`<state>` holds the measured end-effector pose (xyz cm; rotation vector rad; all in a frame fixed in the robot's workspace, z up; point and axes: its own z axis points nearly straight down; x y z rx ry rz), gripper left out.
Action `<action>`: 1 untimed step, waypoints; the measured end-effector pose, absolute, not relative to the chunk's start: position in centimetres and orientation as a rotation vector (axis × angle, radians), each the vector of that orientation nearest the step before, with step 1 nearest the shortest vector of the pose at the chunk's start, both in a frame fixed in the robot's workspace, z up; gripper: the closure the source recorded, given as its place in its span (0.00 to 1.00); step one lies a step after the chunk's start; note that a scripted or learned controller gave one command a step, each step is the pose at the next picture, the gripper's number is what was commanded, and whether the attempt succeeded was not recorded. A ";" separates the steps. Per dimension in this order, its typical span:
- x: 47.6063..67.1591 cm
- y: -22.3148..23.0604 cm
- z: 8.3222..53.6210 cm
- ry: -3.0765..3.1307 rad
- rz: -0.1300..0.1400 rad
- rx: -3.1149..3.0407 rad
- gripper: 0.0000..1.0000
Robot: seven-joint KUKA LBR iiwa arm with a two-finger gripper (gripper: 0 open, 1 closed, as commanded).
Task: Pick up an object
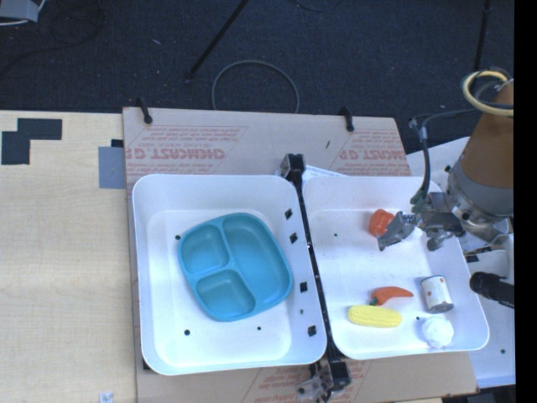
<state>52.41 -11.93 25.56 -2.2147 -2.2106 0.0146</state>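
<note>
The arm (pixel 491 154) is cut off at the three o'clock edge; the gripper (pixel 411 229) partly hides the orange-red object (pixel 382 222); the small can (pixel 435 293) bears a label too small to read

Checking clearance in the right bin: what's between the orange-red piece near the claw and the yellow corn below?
Camera view: bare white bin floor, then a small orange carrot-like piece just above the corn. The orange-red piece sits beside the claw.

bins (pixel 159 225): white
divided plate (pixel 233 264): light blue
corn cob (pixel 374 316): yellow
chili pepper (pixel 391 294): orange-red
small block (pixel 382 222): orange-red
can (pixel 435 293): white with red label
ball (pixel 437 332): white
arm (pixel 491 154): grey, orange band
</note>
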 end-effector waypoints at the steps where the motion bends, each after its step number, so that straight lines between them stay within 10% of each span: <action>1: 52.6 -11.9 26.2 -2.219 0.003 -2.219 0.00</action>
